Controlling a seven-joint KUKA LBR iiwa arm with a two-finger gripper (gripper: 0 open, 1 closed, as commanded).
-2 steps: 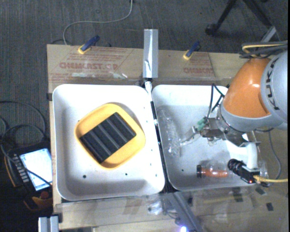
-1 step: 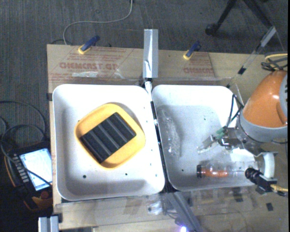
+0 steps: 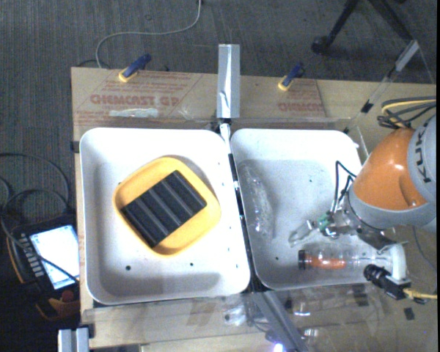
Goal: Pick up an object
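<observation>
Where arm (image 3: 400, 174) reaches in from right over right bin (image 3: 293, 149), gripper (image 3: 330, 224) low above bin floor; fingers not clear, cannot tell open or closed. Clear tube with orange content (image 3: 328, 261) flat on floor near front wall, long axis about left-right, dark cap end to left. Just below gripper, apart from it. Left bin (image 3: 103, 160): yellow pad with black ribbed top (image 3: 167, 204), turned diagonal.
</observation>
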